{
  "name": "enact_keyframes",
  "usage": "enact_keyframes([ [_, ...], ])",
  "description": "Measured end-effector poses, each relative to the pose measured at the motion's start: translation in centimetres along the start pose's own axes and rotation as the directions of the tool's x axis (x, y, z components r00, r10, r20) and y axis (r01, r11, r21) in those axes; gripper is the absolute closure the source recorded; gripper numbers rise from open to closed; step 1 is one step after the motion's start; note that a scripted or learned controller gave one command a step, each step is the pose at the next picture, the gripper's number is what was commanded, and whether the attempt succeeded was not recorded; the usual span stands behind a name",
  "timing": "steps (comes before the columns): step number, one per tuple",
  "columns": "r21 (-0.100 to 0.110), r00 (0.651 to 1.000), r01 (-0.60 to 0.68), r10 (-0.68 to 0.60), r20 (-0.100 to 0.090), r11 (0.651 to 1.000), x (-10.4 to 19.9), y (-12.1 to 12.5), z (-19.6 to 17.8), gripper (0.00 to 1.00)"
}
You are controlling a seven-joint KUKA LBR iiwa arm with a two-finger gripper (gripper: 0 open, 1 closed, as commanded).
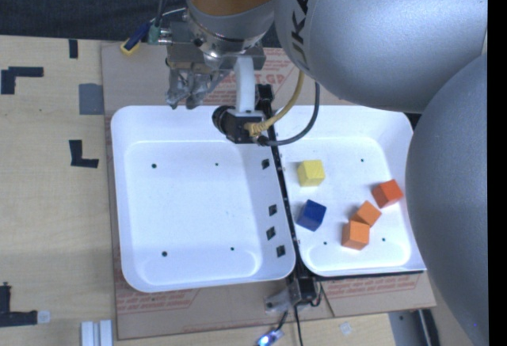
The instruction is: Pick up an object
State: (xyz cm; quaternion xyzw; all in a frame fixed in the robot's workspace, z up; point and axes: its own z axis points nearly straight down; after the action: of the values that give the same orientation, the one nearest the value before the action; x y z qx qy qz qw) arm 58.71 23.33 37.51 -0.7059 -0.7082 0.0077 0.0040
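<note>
The gripper (188,96) hangs at upper centre, finger spacing unclear; the yellow cube (311,173) lies well apart, lower right.

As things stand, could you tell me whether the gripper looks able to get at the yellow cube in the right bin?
Probably yes. The yellow cube sits apart from the blue cube with nothing over it, so its top is free. The gripper hangs over the left bin's far edge and would have to cross the divider.
</note>
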Motion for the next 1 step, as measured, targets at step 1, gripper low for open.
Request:
enact_keyframes([
  [1, -0.023, 1.000, -0.001, 0.001, -0.007, 1.000, -0.04, 5.63, -6.84, 1.00],
])
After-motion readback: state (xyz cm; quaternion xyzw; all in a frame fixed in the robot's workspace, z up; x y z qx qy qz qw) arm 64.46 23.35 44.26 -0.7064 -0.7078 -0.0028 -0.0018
